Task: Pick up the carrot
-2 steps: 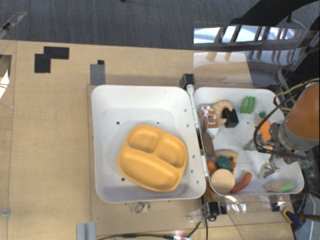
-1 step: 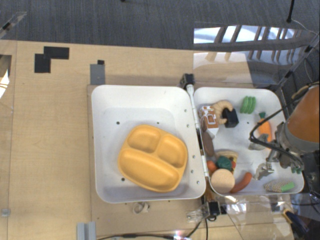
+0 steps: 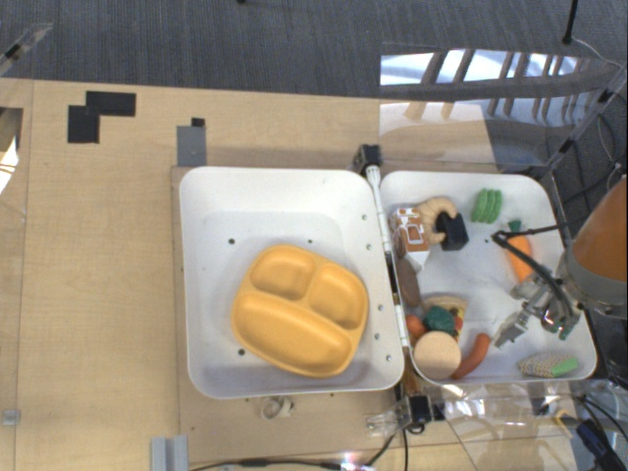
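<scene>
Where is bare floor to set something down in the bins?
Left bin: bare strips along its far and left walls, around the yellow tray. Right bin: a small patch mid-floor between the green toy and the tool; its near-left corner is crowded.

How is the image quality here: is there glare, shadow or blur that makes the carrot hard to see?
In the camera view the light is soft and even; a bright reflection lies on the bench above the right bin. The yellow tray casts a faint shadow in the left bin. The carrot is small but fairly sharp, while the hand looks slightly blurred.
</scene>
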`<action>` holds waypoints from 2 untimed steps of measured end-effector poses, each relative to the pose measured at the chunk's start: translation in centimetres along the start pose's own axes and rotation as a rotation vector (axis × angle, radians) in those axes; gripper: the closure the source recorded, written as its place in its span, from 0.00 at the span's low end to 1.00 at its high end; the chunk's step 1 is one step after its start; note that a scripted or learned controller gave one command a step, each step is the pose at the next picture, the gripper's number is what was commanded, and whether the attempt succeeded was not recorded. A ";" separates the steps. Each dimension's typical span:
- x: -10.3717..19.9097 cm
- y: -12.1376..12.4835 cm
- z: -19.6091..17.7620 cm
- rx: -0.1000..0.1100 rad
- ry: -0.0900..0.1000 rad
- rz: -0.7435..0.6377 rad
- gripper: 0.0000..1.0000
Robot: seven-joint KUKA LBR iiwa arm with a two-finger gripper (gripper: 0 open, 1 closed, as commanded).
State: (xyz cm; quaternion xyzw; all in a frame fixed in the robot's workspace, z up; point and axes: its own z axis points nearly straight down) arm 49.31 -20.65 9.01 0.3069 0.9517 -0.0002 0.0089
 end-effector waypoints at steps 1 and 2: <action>-8.2 6.5 0.3 -0.003 0.005 0.036 0.00; -8.5 6.8 -1.0 -0.007 -0.006 0.027 1.00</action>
